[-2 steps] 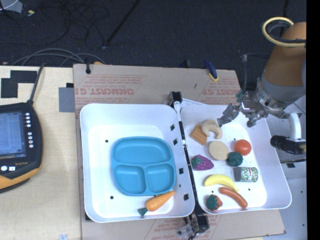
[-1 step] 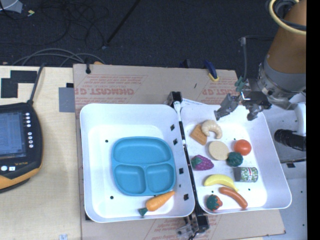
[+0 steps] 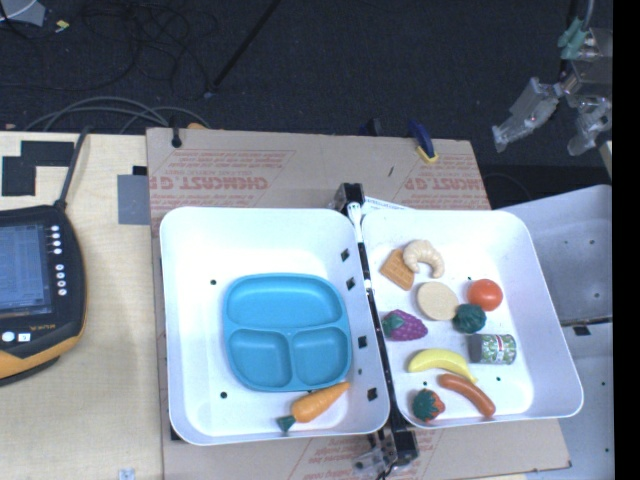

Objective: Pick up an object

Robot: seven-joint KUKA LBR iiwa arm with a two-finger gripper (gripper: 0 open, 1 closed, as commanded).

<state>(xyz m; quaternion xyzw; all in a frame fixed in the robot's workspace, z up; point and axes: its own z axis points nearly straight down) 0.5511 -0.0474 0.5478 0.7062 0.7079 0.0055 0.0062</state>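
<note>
**Gripper held high at the upper right, toys lying in both bins**

Camera view: the gripper (image 3: 548, 113) hangs at the upper right, over the dark floor beyond the bench and well apart from both bins. Its pale fingers (image 3: 520, 116) point down and to the left; nothing shows between them, and whether they are spread or closed I cannot tell at this size.

The left bin (image 3: 190, 238) holds a blue divided plate (image 3: 287, 330) lying flat near its middle. A toy carrot (image 3: 318, 404) lies just below the plate's lower right corner, near the bin's front wall, its green tip pointing left.

The right bin (image 3: 545, 268) holds the other toys, clustered together. A croissant (image 3: 424, 256) sits at the top with an orange wedge (image 3: 397, 269) touching its left side. Below them lies a round tan cookie (image 3: 437, 300), with a red tomato (image 3: 486, 293) to its right and a dark green broccoli piece (image 3: 469, 318) just beside both. A purple bunch of grapes (image 3: 404, 325) lies near the bin's left wall. A small green can (image 3: 494, 348) lies on its side toward the right. A banana (image 3: 439, 361) curves beneath the grapes, a sausage (image 3: 466, 393) lies slantwise under it, and a strawberry (image 3: 428, 405) sits at the sausage's left end
</note>
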